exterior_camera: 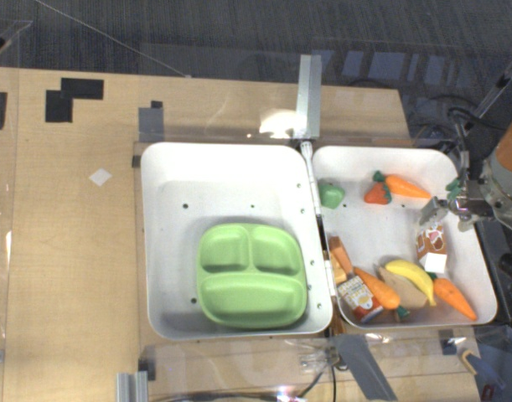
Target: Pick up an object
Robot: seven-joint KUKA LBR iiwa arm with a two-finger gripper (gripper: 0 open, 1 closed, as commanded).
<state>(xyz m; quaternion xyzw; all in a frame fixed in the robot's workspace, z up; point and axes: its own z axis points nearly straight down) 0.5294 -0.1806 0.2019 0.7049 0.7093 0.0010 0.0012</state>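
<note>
The right bin [356, 224] holds several toy foods. A carrot [404, 187] and a small red-orange piece [375, 194] lie at its back, and a green piece [331, 194] sits by the divider. At the front lie a banana [411, 276], a second carrot [453, 299], a third carrot [381, 290] and a red-labelled pack [359, 298]. A brown packet with a white label [431, 246] lies by the right wall. My gripper [433, 211] hangs over the bin's right side, just above that packet's far end.
The left bin [172, 182] holds a green divided plate [251, 275] in its front half. A metal post [309, 99] stands behind the divider between the bins. The arm's body [503, 182] overhangs the right bin's right rim.
</note>
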